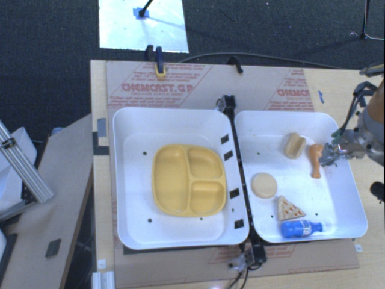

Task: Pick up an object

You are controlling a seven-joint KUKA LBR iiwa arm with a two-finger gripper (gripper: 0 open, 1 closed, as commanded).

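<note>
1. The gripper point(332, 153) hangs over the right bin point(346, 185), near the table's right edge, just beside the orange carrot-like piece point(314, 160); I judge this the approach step.
2. Whether the gripper is open or closed, I cannot tell.
3. The piece's long axis runs roughly toward the table's front edge.
4. Next: centre over it, then descend.

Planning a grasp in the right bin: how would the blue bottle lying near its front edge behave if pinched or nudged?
The blue bottle lies on its side, so a nudge would probably roll it. Its rounded, apparently smooth body may slip between fingers. It looks small, likely light.
</note>
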